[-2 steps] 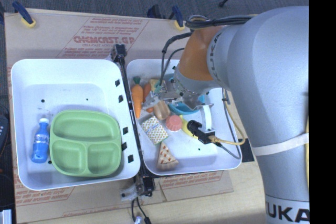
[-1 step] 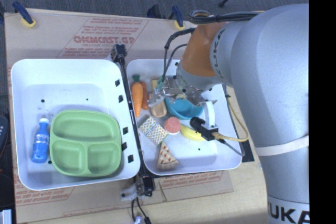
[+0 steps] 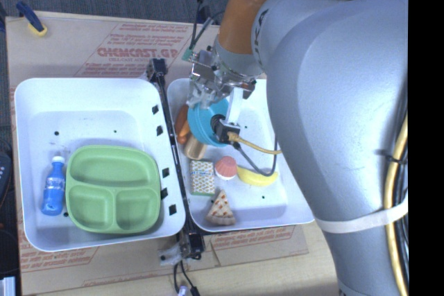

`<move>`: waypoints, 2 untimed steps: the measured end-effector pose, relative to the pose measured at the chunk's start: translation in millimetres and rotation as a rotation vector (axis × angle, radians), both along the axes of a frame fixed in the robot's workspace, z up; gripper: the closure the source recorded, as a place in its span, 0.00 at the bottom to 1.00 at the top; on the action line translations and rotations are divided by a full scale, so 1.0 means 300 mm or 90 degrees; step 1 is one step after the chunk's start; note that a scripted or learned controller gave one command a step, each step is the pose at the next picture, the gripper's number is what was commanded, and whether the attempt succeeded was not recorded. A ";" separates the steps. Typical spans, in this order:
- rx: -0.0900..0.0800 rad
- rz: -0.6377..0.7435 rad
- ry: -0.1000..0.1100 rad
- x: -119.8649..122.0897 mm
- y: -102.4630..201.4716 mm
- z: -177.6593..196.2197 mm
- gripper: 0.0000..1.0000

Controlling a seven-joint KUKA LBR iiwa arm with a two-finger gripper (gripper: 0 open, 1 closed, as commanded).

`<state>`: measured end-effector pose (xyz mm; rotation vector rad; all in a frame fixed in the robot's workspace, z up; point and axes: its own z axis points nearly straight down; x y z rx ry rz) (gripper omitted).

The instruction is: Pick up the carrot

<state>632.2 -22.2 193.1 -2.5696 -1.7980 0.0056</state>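
Camera view: the arm (image 3: 333,80) reaches in from the right and hangs its tool (image 3: 211,90) low over the far-left part of the right bin (image 3: 295,208). The carrot (image 3: 182,123) lies in that bin, a thin orange shape running along the inner left wall, just beside a blue cup (image 3: 205,125) and a brownish thing (image 3: 194,149) below it. The tool sits above the cup and close to the carrot's far end, but its metal parts and the cup crowd together there — whether it is released or clenched I cannot tell, and nothing shows the carrot caught in it.

As a judgement, the task is at the approach or the grasping attempt: the tool is in the right neighbourhood, yet the carrot looks to rest on the bin floor, not lifted. Left to do — secure it and raise it clear.

Nearer the camera in the same bin lie a banana (image 3: 257,177), a pink-topped round thing (image 3: 225,167), a checked packet (image 3: 202,177) and a pizza slice (image 3: 220,208). The left bin (image 3: 35,107) holds a green divided plate (image 3: 114,187) and a blue bottle (image 3: 53,185).
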 end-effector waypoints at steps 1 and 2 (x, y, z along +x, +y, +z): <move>0.000 -0.003 0.003 -0.004 -0.009 -0.006 0.00; -0.002 0.069 0.002 0.077 -0.303 -0.338 0.00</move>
